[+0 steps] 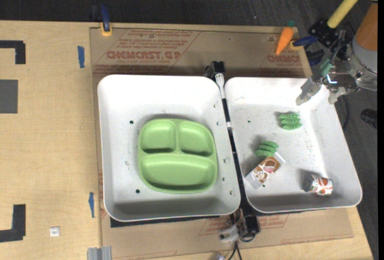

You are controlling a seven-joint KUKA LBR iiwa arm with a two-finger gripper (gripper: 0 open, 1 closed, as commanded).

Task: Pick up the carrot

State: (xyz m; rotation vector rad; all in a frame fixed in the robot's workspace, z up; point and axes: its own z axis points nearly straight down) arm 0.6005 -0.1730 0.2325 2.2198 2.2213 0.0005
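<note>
Small can (318, 185) in right bin (345, 151); carrot (284, 40) by "CHEMCAST" lettering (143, 54); end effector (317, 92) grip state unclear.

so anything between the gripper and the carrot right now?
Nothing visible. The small orange carrot with a green top lies on the cardboard beyond the right white bin, outside it. The gripper hangs over that bin's far right corner, open board between them.

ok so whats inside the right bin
The right bin holds a green leafy toy, a small carton with a green piece on it and a small can. The carrot lies outside, behind the bin. Whatever lies under the carton is hidden.
</note>
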